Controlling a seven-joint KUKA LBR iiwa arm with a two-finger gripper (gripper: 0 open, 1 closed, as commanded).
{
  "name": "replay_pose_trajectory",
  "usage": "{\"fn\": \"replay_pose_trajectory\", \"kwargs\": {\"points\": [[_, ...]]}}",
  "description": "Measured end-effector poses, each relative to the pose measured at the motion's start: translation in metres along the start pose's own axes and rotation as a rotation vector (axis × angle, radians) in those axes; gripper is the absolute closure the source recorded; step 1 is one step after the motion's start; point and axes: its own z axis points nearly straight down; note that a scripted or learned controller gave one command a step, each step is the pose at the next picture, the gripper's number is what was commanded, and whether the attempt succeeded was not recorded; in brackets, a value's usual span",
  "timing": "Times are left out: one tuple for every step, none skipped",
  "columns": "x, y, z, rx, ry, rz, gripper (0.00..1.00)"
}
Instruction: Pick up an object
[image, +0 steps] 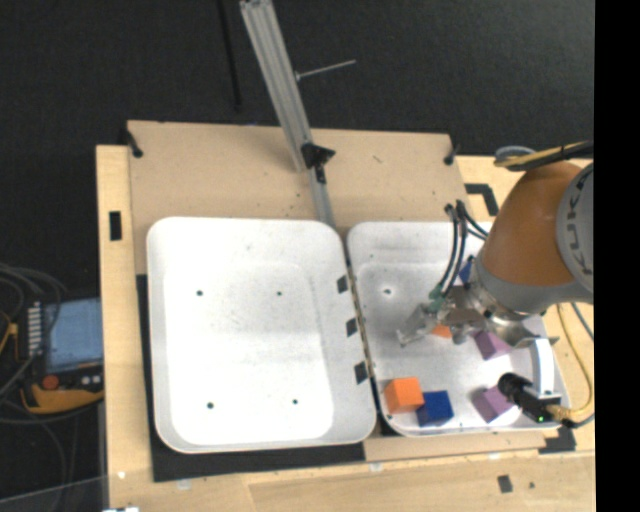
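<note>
My gripper (418, 330) hangs low over the middle of the right bin (400, 250), below the grey and orange arm (535, 240) that comes in from the right. A small orange piece (441, 331) shows right beside the gripper, and whether it is held is unclear. A purple block (490, 345) lies just right of the gripper, partly under the wrist. An orange block (404, 393) and a blue block (435, 408) sit touching at the bin's front. Another purple block (489, 403) rests to their right.
The left bin (250, 330) lies beside the right one, its rim meeting it at the centre. A slanted metal post (285, 90) rises behind the bins. A blue device with cables (70, 340) sits off the bench at far left.
</note>
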Motion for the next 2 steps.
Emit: {"fn": "replay_pose_trajectory", "kwargs": {"points": [[-0.001,-0.001,0.064,0.001,0.0,0.0,0.0],[-0.003,0.0,0.082,-0.007,-0.001,0.001,0.0]]}}
